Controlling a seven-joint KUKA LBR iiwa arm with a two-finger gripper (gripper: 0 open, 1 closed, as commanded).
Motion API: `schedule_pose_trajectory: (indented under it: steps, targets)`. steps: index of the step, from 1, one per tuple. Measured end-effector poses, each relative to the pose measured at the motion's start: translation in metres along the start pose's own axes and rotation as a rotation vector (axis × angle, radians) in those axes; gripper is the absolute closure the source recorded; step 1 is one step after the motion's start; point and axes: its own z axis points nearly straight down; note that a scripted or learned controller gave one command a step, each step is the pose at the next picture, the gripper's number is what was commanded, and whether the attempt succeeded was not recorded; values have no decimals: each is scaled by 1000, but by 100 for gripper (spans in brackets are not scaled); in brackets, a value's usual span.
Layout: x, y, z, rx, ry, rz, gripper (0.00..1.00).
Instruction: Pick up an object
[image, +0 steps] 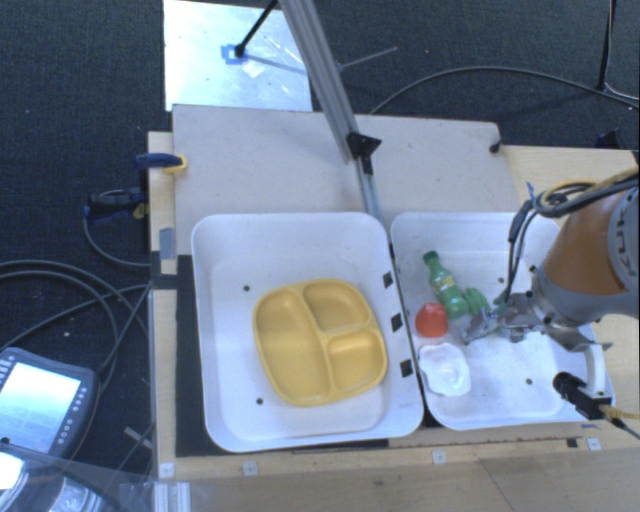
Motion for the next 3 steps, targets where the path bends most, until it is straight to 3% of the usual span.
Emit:
schedule_pose_trajectory:
  steps: [1, 3]
  targets:
    - [0, 2, -13, -6, -1, 0, 100]
    - [3, 6, -134, -11, -3, -7, 100]
